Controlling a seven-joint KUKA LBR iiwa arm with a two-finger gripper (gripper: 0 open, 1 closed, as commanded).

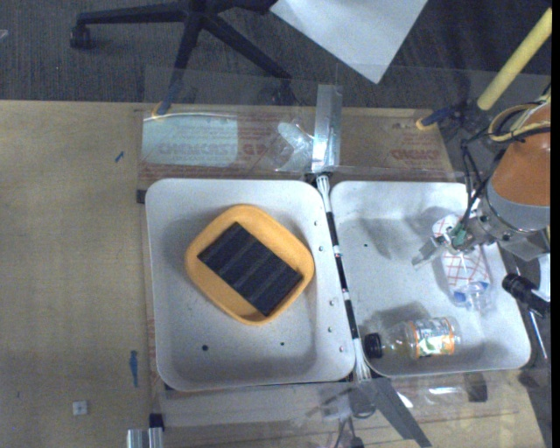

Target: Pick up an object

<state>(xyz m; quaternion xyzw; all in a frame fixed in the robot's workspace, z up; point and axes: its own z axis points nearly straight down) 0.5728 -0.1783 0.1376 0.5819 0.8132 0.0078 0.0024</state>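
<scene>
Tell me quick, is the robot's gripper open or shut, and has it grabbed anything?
Gripper: over the right bin, by a red-and-white wrapper. Open or shut cannot be told, and no grab is visible.

Arm (523, 171): your view cuts it off at the right edge. Gripper (448, 238): too small and blurred to judge. Clear wrapper (464, 276): partly hidden beneath the wrist. Office chair (201, 26): cropped by the top edge.
</scene>
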